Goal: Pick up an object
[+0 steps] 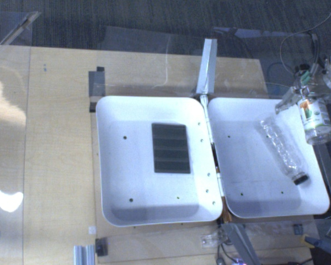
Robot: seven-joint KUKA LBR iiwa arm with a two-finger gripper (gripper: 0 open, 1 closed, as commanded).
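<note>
**Two white bins, one clear bottle, one dark tray**

Two shallow white bins sat side by side on the pale wooden bench (44,164). Nearest the camera, the lower rims of both bins lay in soft shadow, with small dark holes dotting their floors.

Inside the left bin (113,148) a dark rectangular ribbed tray (171,148) lay flat near the middle, its long sides running away from the camera, well clear of every wall. No writing could be made out on it.

Inside the right bin (237,148) a clear plastic bottle (280,147) lay on its side, slanted, with its black cap (300,178) toward the near right wall and its base pointing up toward the far side. It carried no label that could be read.

Farther back, at the right bin's far right corner, the gripper (314,117) hung over the rim. A small clear container with a label in green, white and orange sat at its tip; the print was too small to read. Whether the fingers were apart or together could not be told. The bottle lay just beside the gripper, below and to its left, apart from it.

Beyond the bins, a metal bar (207,65) rose from the seam between them.
</note>
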